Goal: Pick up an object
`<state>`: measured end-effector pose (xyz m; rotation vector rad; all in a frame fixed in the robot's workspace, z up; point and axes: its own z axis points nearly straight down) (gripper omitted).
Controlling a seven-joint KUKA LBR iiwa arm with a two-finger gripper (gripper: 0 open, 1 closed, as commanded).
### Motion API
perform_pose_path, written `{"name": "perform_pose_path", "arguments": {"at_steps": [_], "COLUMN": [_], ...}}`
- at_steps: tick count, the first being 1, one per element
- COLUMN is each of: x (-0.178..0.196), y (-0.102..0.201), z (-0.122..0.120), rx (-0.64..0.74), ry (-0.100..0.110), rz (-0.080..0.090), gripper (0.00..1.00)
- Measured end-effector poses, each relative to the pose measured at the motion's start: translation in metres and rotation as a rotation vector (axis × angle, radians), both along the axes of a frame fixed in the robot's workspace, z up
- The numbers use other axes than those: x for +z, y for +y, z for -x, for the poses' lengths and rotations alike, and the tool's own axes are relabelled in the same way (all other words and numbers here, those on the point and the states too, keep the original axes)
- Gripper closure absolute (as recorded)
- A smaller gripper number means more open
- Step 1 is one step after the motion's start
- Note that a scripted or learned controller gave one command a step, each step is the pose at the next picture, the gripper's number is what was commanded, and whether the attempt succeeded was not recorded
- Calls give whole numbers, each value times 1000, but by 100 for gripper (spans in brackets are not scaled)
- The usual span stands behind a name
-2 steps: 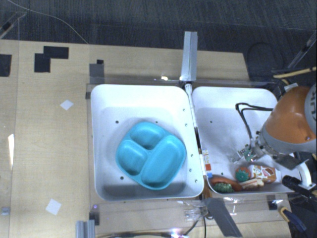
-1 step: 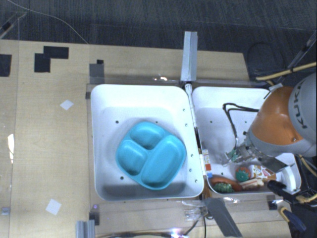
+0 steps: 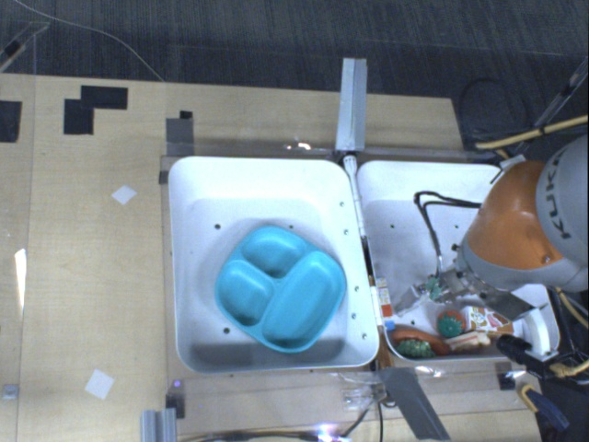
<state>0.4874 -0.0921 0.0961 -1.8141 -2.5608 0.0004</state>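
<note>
Claw (image 3: 440, 288) sits low in the right bin (image 3: 405, 201), beneath my arm's orange band (image 3: 508, 224); from this overhead slant I cannot tell how it is set or whether it has anything.

Just below it, crowded into the bin's near corner, lies a small heap: a round green ball-like piece (image 3: 450, 325), a green and orange vegetable-shaped toy (image 3: 416, 345), and a crumpled printed packet (image 3: 479, 320). They touch or overlap one another.

I judge these to be light. The ball looks firm and may roll away from a pinch, so I would take it across its middle. The packet looks soft and slippery, a poor hold.

A blue divided tray (image 3: 281, 286) rests in the left bin (image 3: 198, 210), smooth, broad and stiff; only its rim offers purchase.
</note>
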Motion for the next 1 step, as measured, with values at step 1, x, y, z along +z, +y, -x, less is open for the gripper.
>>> {"name": "perform_pose_path", "arguments": {"at_steps": [1], "x": [29], "y": [3], "z": [-15], "rx": [323], "ry": [-1], "rz": [0], "gripper": [0]}}
